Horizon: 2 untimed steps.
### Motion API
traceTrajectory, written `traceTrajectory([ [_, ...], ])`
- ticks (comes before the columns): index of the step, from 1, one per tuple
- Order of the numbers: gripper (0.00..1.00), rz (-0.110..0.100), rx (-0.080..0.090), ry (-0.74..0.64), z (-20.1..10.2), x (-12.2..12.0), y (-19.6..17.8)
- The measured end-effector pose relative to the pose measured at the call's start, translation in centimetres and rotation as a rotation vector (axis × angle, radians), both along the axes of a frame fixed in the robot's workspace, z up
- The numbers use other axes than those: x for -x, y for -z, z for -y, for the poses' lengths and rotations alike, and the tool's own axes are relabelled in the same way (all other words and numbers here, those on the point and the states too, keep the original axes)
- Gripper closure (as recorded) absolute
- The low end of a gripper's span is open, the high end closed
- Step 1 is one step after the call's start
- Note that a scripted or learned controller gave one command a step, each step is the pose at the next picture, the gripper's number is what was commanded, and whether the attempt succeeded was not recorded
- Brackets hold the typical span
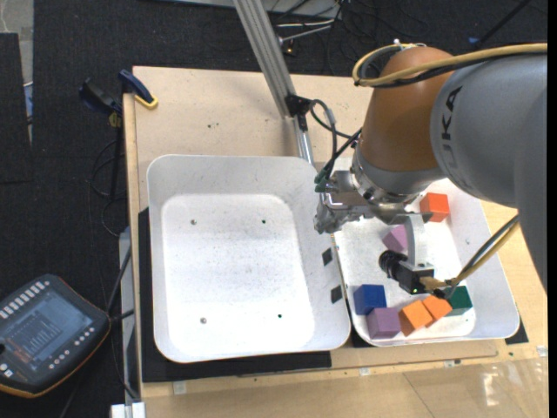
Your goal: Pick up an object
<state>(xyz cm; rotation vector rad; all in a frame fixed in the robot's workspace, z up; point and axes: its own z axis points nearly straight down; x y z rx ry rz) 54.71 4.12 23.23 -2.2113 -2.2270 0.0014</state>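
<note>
My gripper (328, 214) hangs over the left edge of the right white bin (498, 319), close to the wall it shares with the left bin (158, 185). The wrist hides what lies under it. Several blocks lie in the right bin. At the back sits an orange block (434, 205), and a pale purple block (399, 236) is just right of the gripper. Along the front lie a blue block (369, 298), a purple block (383, 322), an orange block (418, 313) and a green block (459, 298). Nothing is seen held.
An aluminium strut (268, 50) slants down from the back to the bins' shared corner. A blue and yellow clamp (132, 86) lies on the bench at the back left. A teach pendant (43, 331) rests off the bench at lower left.
</note>
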Motion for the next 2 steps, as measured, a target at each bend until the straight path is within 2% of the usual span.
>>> traceTrajectory([
  [1, 1.00, 0.000, 0.000, 0.000, -3.82, 2.83, 0.01],
  [2, 0.00, 0.002, 0.001, 0.008, -3.53, 2.71, -0.01],
])
